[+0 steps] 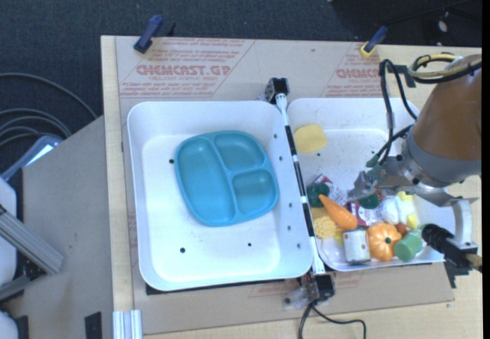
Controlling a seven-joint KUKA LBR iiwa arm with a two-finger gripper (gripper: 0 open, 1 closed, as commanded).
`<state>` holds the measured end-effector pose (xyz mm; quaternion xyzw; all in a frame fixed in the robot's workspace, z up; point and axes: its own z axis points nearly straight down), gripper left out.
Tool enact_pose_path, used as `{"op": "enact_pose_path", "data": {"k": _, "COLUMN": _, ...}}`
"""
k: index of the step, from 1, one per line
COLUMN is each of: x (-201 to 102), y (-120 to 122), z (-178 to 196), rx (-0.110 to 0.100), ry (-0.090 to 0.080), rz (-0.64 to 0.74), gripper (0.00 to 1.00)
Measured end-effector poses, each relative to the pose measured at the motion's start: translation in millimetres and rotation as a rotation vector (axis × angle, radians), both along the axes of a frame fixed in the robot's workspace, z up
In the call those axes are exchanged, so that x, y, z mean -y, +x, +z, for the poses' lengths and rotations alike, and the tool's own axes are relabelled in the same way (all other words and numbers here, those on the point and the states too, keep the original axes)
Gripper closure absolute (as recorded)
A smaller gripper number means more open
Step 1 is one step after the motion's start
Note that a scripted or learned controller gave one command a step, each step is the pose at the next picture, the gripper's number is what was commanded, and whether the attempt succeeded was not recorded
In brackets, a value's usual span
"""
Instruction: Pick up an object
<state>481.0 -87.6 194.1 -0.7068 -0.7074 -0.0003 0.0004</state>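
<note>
The pale wooden counter (pixel 122 200) carries a sheet of brown cardboard printed with red lettering (pixel 230 66), which covers most of its top. Two shallow white plastic bins rest side by side on that sheet: the left bin (pixel 145 200) toward nine o'clock, the right bin (pixel 344 112) toward three o'clock, their inner walls touching. A blue clamp (pixel 147 34) grips the counter's edge at eleven o'clock.

On the worktop (pixel 230 62), a divided plate (pixel 227 177) lies in the left bin (pixel 145 200); right of that plate, the right bin (pixel 337 109) holds a sponge (pixel 310 138) behind a carrot (pixel 338 211), can (pixel 356 245) and pumpkin (pixel 383 239)
</note>
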Motion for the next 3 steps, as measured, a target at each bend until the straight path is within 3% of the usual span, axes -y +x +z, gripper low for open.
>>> {"op": "enact_pose_path", "data": {"k": 1, "x": -49, "y": -2, "z": 36, "rx": -0.001, "ry": -0.001, "rz": 0.000, "gripper": 1.00}}
{"op": "enact_pose_path", "data": {"k": 3, "x": -50, "y": -2, "z": 61, "rx": 0.001, "ry": -0.001, "rz": -0.001, "gripper": 1.00}}
